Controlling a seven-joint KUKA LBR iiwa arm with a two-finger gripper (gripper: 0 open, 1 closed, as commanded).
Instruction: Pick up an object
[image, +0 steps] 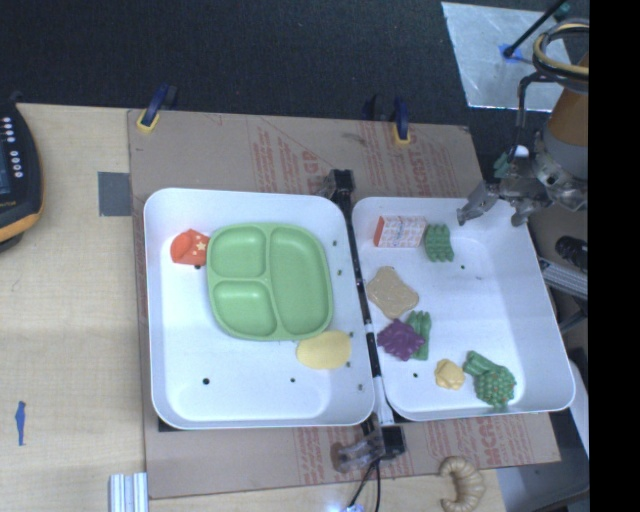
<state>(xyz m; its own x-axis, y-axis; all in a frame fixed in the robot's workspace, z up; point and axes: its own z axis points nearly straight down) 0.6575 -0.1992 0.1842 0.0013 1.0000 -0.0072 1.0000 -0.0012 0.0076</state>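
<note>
My gripper hangs over the far right corner of the right bin, fingers spread apart and nothing between them. Toys lie in that bin: a red-and-white carton beside a dark green piece at the back, a tan bread slice in the middle, purple grapes with a small green piece, and at the front a small yellow item next to a green broccoli-like toy. The carton and dark green piece are closest to the gripper, just left of it.
The left bin holds a green divided plate, a red toy at its back left, and a yellow lemon-like toy in front. Clamps hold the cardboard base at the back. A pendant lies at the far left.
</note>
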